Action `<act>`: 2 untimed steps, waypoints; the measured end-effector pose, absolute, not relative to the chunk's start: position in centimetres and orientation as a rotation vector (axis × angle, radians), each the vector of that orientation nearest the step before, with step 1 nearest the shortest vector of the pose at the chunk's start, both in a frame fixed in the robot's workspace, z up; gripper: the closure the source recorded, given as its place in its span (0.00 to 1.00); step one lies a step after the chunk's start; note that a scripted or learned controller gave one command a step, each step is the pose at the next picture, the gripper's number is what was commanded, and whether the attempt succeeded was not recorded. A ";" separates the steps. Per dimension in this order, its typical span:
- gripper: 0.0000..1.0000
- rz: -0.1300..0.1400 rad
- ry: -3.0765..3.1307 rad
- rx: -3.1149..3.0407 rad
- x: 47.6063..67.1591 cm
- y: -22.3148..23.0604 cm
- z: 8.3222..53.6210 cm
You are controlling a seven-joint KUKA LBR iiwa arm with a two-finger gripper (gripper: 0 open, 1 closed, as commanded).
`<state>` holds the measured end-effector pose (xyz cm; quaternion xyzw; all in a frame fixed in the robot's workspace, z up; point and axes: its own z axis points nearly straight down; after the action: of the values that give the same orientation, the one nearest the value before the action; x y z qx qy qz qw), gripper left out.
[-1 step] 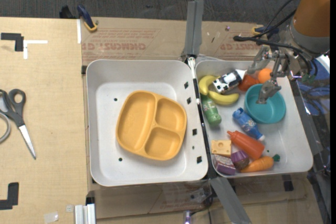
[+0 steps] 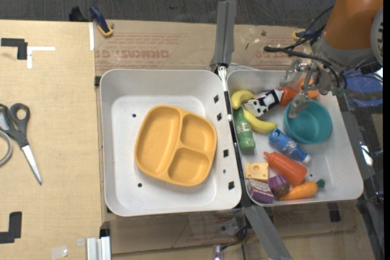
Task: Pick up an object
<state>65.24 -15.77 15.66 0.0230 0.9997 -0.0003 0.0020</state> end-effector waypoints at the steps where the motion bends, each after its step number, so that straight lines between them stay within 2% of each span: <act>1: 0.00 -0.007 3.115 0.103 59.1 -16.7 10.7; 2: 0.00 -0.003 3.126 0.186 53.2 -13.5 9.5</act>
<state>53.16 -13.47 9.50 0.0594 0.9982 -0.0008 0.0050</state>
